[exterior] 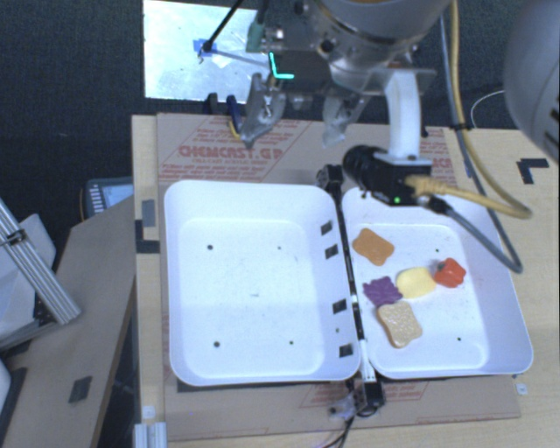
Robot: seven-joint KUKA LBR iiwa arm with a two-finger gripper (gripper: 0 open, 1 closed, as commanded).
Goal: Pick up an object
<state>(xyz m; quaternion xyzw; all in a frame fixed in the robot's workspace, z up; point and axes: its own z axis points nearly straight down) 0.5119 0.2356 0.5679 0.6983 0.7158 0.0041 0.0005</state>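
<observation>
**Altogether five toy pieces lie in the right bin, with the gripper high and unladen**

Five small toy-food pieces are grouped near the middle of the shallow white right bin (472, 346), all resting on its floor. A flat orange piece with a wavy outline (374, 246) lies nearest the far wall, close to the seam between the two bins and slightly apart from the other four. Closer to the camera, a small purple lobed piece (382, 290) touches a rounded pale-yellow piece (416, 282) on its right. A chunky red piece (450, 272) sits just beyond the yellow one, toward the bin's right side. Whether those two touch cannot be told. A tan piece shaped like a slice of bread (401, 324) lies flat just in front of the purple one, and their edges meet.

The shallow white left bin (254, 289) stands wall to wall with the right one. A row of small black tabs (337, 254) runs along the join, and a few dark dots mark the left bin's floor.

Past the far edge of both bins, the two-finger gripper (296, 118) hangs over a tan board with red lettering (210, 150), roughly in line with the seam between the bins. Its fingers (259, 109) stand apart with nothing between them, and it is well apart from every piece in the right bin. The grey arm (376, 17) carrying it fills the top of the view. At the left edge a silver ribbed metal rail (35, 271) slants across the bench's side.
</observation>
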